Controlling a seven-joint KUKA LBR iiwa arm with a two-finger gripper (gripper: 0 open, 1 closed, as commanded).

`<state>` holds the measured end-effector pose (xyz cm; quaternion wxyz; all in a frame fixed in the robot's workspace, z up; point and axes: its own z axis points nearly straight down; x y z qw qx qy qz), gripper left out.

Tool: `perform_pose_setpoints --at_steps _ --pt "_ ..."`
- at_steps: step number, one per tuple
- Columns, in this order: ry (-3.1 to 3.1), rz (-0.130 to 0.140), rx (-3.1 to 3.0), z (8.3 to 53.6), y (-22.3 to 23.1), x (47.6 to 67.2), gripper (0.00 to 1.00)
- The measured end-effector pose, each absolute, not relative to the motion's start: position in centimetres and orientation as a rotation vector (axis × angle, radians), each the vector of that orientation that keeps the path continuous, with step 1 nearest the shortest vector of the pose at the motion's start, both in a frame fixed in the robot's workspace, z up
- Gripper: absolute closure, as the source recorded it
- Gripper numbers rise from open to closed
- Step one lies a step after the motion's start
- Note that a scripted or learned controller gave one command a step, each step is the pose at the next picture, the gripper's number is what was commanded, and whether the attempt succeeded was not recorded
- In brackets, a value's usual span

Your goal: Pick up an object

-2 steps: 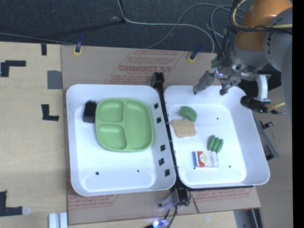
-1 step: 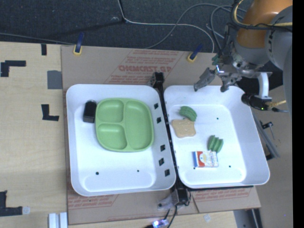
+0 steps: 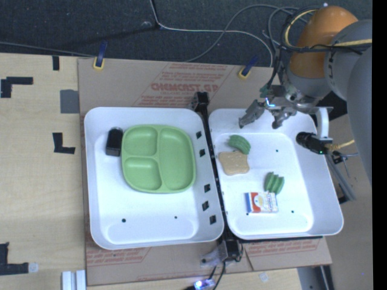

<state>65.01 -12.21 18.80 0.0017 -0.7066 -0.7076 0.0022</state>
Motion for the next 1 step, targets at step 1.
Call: perform_pose_setpoints --at_steps 1 --pt "-2.220 0.009 -2.215 12.34 -11.71 64.71 0.00"
